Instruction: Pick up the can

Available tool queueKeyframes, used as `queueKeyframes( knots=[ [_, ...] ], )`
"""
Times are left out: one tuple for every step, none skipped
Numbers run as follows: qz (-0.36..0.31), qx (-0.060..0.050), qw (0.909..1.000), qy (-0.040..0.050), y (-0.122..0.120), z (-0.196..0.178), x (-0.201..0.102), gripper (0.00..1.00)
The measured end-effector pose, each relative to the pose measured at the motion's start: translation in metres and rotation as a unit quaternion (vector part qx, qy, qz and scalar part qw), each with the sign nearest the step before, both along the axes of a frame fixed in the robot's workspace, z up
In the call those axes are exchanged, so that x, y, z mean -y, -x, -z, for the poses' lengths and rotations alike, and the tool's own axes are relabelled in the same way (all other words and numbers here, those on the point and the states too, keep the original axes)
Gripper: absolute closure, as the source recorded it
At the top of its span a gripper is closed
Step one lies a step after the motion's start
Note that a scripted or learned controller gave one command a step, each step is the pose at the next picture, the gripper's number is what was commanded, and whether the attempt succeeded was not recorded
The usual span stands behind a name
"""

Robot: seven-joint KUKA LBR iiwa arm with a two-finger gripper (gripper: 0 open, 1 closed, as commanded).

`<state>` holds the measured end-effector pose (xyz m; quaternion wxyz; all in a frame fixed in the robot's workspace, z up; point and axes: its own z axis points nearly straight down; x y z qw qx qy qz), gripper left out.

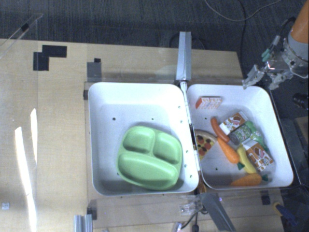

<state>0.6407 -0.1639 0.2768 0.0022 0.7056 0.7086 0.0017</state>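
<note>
The left bin [96,129] holds a green tray [150,157]; the right bin [275,115] holds toy food and the can [245,133]; the gripper [264,76] hangs open and empty above its far corner.

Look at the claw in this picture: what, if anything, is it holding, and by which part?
Nothing. The claw hangs above the right bin's far right corner with nothing between its fingers; the can lies in that bin among the toy food.

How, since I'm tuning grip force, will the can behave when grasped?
The can seems to lie on its side, so it may roll if nudged. It looks rigid, probably slippery. Neighbouring cartons may shift too.
</note>
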Motion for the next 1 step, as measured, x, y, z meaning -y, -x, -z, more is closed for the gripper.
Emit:
queueKeyframes(
  knots=[
    [-0.049, -0.001, 0.9988, 0.0003, 0.029, 0.0973, 0.026, 0.0]
  ],
)
